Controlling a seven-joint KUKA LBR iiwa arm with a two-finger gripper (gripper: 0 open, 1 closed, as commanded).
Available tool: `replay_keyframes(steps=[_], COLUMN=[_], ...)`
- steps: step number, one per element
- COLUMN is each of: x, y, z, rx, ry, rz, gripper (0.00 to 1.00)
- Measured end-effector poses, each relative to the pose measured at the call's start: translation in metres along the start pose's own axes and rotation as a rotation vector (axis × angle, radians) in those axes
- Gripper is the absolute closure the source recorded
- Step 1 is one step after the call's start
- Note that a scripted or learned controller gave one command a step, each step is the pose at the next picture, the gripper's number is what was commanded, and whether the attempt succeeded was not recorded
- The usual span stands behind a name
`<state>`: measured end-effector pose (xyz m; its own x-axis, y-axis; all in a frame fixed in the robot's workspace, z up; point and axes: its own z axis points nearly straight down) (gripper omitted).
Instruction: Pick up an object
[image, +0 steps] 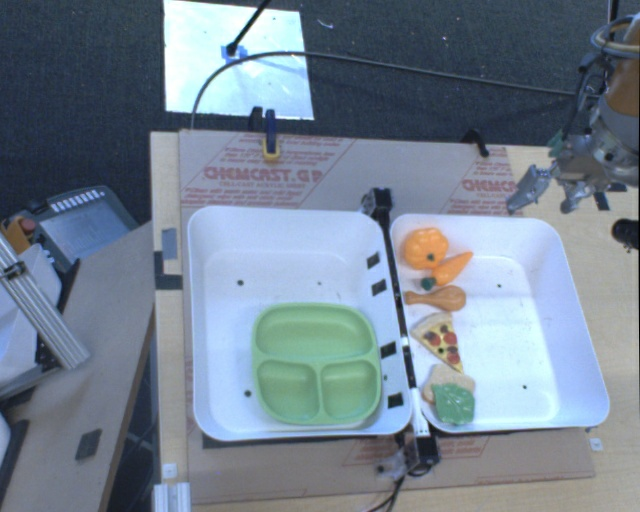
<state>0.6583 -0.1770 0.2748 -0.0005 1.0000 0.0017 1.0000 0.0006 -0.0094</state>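
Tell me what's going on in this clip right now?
The arm's gripper hangs above the far right corner of the right bin, fingers apart, holding nothing. Toy food lies along that bin's left side: a pepper, carrot, drumstick, pizza slice. A green divided plate sits in the left bin.

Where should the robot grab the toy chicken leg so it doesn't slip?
Probably by the thin bone end of the tan plastic drumstick, which points left toward the divider between the white bins. It lies flat, so the two-finger gripper should come straight down from above, fingers across the narrow shaft. The rounder, fatter end looks harder to pinch.
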Motion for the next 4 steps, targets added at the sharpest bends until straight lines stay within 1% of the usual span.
replay_keyframes(steps=[1,2,3,4], x=[0.001,-0.002,-0.007,-0.002], y=[0.002,-0.001,0.005,0.005], z=[-0.008,0.034,0.078,0.140], rx=[-0.012,-0.009,-0.009,-0.007], ry=[-0.002,-0.002,-0.002,-0.001], rz=[-0.003,-0.001,-0.001,-0.004], gripper=[0.00,0.00,0.00,0.00])
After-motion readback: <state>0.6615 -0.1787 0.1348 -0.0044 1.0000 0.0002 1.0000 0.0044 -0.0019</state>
